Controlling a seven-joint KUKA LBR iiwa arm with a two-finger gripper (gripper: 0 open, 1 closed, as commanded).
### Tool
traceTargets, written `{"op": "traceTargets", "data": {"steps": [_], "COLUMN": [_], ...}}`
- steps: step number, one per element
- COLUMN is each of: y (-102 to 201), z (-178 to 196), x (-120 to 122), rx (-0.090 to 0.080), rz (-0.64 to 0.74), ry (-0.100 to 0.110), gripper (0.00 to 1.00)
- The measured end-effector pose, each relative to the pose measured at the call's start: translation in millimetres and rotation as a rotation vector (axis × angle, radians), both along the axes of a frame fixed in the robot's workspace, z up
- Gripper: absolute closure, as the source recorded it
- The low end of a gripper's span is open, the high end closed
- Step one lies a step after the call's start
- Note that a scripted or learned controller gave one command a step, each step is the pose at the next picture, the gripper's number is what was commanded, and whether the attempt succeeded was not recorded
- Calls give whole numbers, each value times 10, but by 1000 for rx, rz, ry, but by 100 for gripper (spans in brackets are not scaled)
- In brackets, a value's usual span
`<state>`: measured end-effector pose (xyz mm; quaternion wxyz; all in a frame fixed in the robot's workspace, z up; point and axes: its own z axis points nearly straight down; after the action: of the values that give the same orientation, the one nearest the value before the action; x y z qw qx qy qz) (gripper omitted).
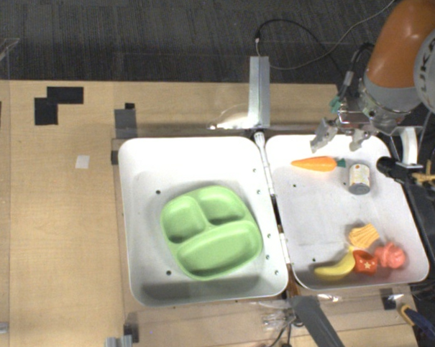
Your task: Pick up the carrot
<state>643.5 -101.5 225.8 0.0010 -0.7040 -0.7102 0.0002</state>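
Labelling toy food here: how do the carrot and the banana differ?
The carrot is orange, straight and tapered; the banana is yellow and curved. The carrot lies alone near the bin's far edge, under the gripper; the banana sits at the near edge, touching other toys. Both lie in the right bin.

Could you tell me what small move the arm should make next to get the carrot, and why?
Probably a short descent, shifted slightly toward the left bin. The gripper hangs open just above the far edge of the right bin, while the carrot lies on the bin floor just below it, nothing between the fingers.
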Motion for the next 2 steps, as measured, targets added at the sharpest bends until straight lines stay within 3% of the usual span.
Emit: {"op": "traceTargets", "data": {"steps": [1,2], "y": [-124,-319], "z": [-1198,-582], "x": [232,-251], "rx": [-1,0], "rz": [161,186], "ry": [-5,-3], "gripper": [0,0]}}
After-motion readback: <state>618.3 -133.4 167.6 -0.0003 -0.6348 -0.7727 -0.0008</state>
